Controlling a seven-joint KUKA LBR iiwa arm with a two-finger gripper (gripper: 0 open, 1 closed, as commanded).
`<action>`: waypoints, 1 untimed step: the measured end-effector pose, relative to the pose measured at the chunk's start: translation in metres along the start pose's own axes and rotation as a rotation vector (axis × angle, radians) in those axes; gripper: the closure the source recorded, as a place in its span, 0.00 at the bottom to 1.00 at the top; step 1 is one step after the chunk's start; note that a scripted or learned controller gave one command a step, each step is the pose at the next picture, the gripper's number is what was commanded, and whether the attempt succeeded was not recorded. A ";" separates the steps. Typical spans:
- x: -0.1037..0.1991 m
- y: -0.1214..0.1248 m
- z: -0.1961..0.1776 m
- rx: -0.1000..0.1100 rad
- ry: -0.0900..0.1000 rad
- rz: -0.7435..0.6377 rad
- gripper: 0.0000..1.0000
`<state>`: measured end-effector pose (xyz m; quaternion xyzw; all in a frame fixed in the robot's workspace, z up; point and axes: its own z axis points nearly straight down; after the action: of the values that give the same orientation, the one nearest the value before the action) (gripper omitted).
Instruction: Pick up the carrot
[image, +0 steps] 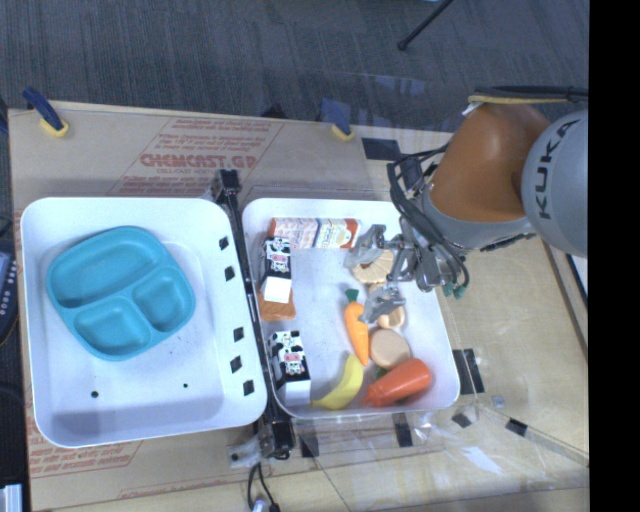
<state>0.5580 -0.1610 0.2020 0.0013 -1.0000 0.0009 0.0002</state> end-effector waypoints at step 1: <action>0.017 0.018 0.110 -0.002 -0.002 -0.071 0.00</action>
<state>0.5409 -0.1429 0.0919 0.0370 -0.9993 -0.0003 -0.0008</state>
